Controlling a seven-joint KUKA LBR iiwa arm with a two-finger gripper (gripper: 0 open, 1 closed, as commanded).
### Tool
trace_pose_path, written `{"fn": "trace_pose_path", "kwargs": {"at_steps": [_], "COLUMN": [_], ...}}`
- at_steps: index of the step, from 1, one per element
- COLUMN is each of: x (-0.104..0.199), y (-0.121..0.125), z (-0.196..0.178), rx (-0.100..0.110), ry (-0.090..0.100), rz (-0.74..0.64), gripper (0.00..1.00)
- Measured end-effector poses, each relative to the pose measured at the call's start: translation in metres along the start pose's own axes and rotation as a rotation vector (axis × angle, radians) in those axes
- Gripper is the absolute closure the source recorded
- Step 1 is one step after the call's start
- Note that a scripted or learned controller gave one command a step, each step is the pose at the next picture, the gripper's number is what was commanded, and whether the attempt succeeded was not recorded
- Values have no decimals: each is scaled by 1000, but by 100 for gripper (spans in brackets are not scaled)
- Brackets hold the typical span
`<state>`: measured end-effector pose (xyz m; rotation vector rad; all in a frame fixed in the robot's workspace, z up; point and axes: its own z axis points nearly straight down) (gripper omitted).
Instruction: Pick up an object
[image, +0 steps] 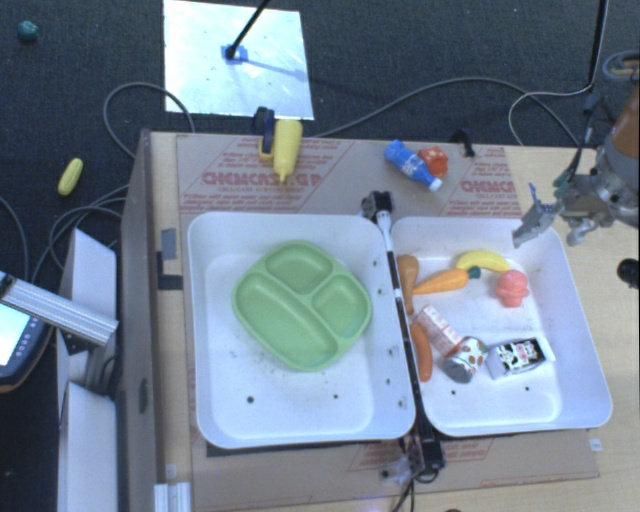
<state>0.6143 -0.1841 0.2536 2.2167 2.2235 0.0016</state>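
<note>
My gripper (556, 221) hangs over the back right corner of the right bin (520, 408), fingers spread apart with nothing between them. Below and left of it in that bin lie a yellow banana (482, 261), a pink strawberry-shaped toy (512, 287) and an orange carrot (440, 282). Nearer the front lie a small can (449, 341), a black-and-white carton (520, 356) and two more orange carrots (407, 272) (421, 352) along the left wall.
The left bin (230, 410) holds a green divided plate (302, 304). Behind the bins on the bench lie a yellow mustard bottle (285, 145) and a blue bottle (411, 164) beside an orange-red item (434, 159). Cables run behind the bench.
</note>
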Motion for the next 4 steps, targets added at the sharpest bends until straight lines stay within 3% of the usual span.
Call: {"fn": "trace_pose_path", "kwargs": {"at_steps": [1,2,3,4], "x": [-16,77,26,27], "y": [-22,-16,21,20], "z": [112,145,169,160], "rx": [3,1,0,6], "ry": [1,1,0,0], "rz": [2,-1,2,-2], "gripper": [0,0,0,100]}}
